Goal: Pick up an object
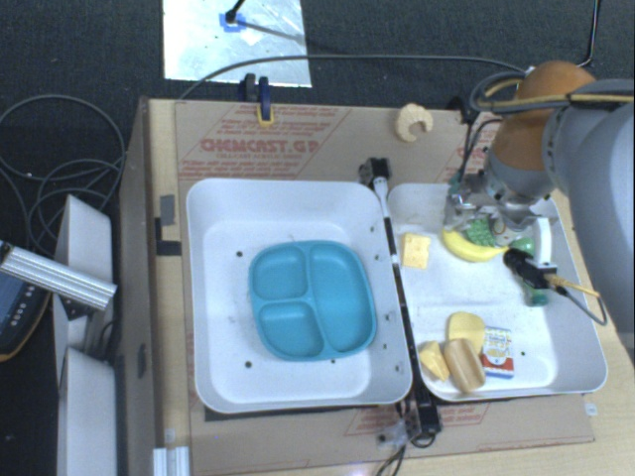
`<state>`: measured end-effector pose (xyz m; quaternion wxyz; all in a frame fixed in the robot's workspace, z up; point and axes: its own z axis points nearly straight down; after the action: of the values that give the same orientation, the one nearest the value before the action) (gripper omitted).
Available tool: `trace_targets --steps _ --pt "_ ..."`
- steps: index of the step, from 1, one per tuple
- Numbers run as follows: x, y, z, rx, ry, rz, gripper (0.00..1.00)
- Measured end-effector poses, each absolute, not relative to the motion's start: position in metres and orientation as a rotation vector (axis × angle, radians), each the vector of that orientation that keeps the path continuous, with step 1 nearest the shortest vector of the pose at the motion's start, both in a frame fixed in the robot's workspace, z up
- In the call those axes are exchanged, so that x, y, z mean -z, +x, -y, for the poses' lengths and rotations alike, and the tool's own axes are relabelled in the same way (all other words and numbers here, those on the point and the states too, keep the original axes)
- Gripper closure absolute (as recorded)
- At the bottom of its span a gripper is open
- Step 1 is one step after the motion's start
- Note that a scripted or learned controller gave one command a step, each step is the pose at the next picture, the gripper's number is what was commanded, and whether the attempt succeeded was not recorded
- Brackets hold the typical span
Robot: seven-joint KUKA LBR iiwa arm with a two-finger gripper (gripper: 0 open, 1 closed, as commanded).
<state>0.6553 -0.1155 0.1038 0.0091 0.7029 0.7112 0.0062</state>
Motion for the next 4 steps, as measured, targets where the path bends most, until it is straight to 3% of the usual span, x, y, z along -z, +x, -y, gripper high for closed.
trace_targets --steps 1,2,3,4 --pt "-0.1 0.653 0.116 -0.01 2.199 -2.225 0.0" --pt "-0.09 0.645 0.136 -0.011 2.209 -2.219 0.0" --pt "-0.102 0.647 0.137 -0.012 2.201 -2.218 1.0" --pt "-0.209 0.621 0.166 -0.004 2.215 -2.22 1.0"
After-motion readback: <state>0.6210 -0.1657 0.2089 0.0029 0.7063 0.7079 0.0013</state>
